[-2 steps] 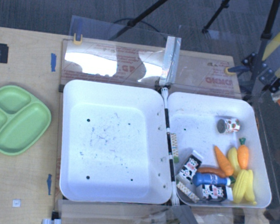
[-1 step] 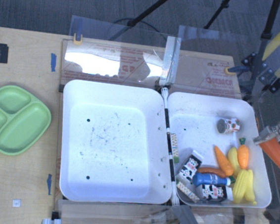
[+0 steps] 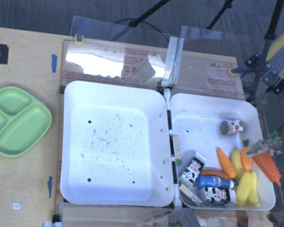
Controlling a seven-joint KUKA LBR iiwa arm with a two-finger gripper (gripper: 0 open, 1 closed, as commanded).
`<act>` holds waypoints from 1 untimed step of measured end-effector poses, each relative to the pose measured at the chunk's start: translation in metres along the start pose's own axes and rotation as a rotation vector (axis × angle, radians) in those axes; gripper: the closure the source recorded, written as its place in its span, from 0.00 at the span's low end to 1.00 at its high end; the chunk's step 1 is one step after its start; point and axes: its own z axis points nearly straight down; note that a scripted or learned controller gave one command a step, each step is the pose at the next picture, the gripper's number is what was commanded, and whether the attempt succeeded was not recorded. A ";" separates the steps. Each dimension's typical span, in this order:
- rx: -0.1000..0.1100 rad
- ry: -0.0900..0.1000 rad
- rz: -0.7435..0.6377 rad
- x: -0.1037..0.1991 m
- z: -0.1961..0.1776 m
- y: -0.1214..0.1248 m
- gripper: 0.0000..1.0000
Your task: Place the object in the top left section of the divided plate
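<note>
The green divided plate [image 3: 40, 109] lies on the bench at the far left, outside the bins; its top left section [image 3: 11, 101] holds nothing. A heap of toy food fills the right bin [image 3: 197, 114]: a small can [image 3: 231, 127], an orange carrot [image 3: 226, 162], yellow corn [image 3: 247, 187], a blue bottle [image 3: 214, 182] and two cow-patterned cartons [image 3: 192, 170]. My gripper [image 3: 260, 147] shows faintly at the right bin's right side, just above another orange carrot-like piece [image 3: 268, 166] that lies over the rim. The view does not show whether it touches that piece.
The left bin [image 3: 78, 96] stands between the right bin and the plate, with a raised divider [image 3: 167, 123] where the bins meet. A clear panel [image 3: 127, 63] stands behind the bins. Tripod legs and cables crowd the far right.
</note>
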 end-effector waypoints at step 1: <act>-0.004 -0.004 -0.178 -0.008 -0.102 0.066 1.00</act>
